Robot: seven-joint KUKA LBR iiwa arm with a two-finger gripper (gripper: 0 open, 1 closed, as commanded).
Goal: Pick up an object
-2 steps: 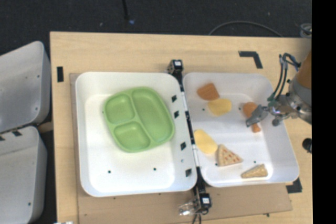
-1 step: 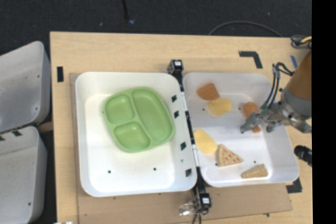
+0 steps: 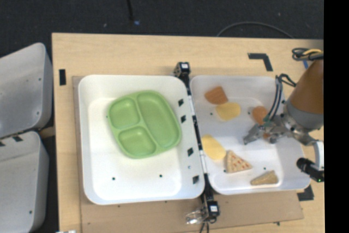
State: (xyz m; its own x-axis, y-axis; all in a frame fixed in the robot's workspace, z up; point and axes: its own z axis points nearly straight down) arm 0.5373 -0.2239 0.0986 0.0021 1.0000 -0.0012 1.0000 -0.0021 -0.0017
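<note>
Camera view: my gripper (image 3: 260, 133) low in right bin (image 3: 240, 187).
Fingers: cannot tell.
Nearest: orange piece (image 3: 259, 113), just above, touching or not unclear.

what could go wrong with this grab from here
1. The gripper hangs in the right bin beside a small orange piece; a slight miss could nudge it toward the wall rather than catch it.
2. The food pieces look flat and low, like the pizza slice and the tan wedge, so fingers may slide over them.
3. The yellow piece lies by the bin's left wall, leaving little room for fingers.
</note>
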